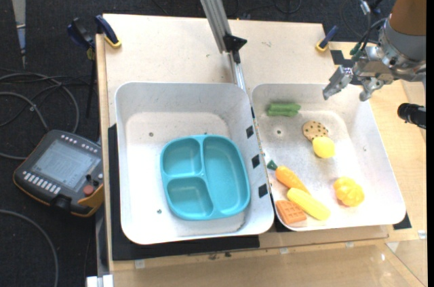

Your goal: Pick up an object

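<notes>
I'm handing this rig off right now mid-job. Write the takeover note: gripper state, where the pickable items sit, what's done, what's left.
Gripper: open, holding nothing, hovering over the back right corner of the right bin.
Right bin contents: green bean near the back, round cookie touching the yellow lemon, carrot, yellow banana-like piece, waffle at the front edge, yellow pepper-like piece front right.
Left bin: blue divided tray, nothing in its compartments.
Done: nothing picked yet.
Left: choose an item, descend, close, lift.
</notes>
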Action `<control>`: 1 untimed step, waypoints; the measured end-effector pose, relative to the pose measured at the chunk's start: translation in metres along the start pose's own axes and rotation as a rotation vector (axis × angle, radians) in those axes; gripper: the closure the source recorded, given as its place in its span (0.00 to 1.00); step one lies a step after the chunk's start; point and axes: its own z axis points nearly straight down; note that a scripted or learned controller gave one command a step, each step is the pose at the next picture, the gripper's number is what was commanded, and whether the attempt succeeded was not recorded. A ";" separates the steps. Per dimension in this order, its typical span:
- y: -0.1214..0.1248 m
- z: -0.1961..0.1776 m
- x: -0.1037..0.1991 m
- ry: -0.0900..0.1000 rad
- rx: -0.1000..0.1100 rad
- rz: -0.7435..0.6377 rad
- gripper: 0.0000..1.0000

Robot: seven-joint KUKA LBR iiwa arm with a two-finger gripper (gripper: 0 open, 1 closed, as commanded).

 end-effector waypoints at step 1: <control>0.000 0.000 0.000 0.000 0.000 -0.001 0.00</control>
